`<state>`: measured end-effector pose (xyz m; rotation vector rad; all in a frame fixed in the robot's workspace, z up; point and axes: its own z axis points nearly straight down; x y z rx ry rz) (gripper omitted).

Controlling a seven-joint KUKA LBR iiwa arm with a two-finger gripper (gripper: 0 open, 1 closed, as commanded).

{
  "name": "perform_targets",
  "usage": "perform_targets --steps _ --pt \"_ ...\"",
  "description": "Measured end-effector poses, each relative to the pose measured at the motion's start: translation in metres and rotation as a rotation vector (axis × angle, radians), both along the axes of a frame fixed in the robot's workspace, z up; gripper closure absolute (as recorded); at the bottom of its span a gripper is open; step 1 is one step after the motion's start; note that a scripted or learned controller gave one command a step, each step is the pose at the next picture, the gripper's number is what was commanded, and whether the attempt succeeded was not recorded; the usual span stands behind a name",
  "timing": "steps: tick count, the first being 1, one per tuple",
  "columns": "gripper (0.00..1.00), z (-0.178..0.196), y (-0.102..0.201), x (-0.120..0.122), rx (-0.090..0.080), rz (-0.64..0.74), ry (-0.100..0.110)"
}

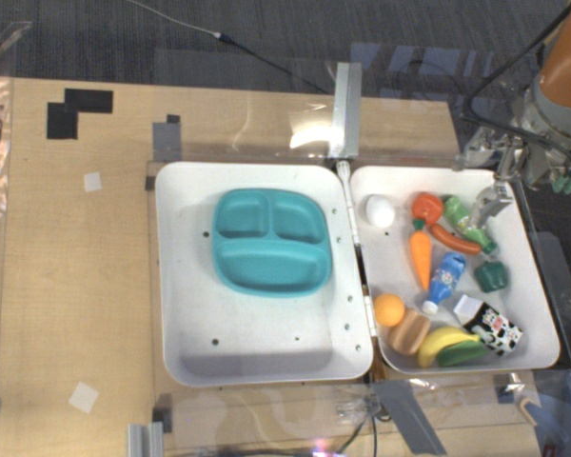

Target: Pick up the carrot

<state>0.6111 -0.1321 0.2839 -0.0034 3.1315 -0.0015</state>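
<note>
Carrot (pixel 420 258): it is seen lying in the right bin (pixel 538 284), in the left half, with its green top pointed to the far side and its thin tip pointed to the near side. It is not touched by the gripper.
Gripper (pixel 495 198): it is seen hanging over the far right part of the right bin, well apart from the carrot. It cannot be told whether it is wide or narrow. Nothing is seen held in it.
Arm (pixel 561 74): it is seen reaching in from the right, with its orange band at the top right corner.
Left bin (pixel 181 255): a teal plate (pixel 269 242) with three parts is set in its middle.
White egg (pixel 379 211): it is found at the far left of the right bin, near the carrot's green top.
Tomato (pixel 426 206): it is placed just behind the carrot.
Blue bottle (pixel 444 282): it is laid just to the right of the carrot, tilted.
Orange ball (pixel 389 309): it is found near the carrot's tip, at the near left of the bin.
Banana (pixel 445 343): it is laid at the near edge of the right bin.
Cow box (pixel 496 330): a black and white box is set at the near right corner.
Green pepper (pixel 492 275): it is found by the right wall.
</note>
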Motion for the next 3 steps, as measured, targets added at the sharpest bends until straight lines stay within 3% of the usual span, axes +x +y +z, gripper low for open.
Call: perform_targets --steps 1,2,3 --pt "0.0 -0.145 0.041 -0.025 0.004 0.09 0.013" --pt "0.0 -0.195 0.04 -0.01 0.001 -0.01 -0.004" --pt "1.0 -0.181 0.041 -0.006 0.0 -0.003 -0.013"
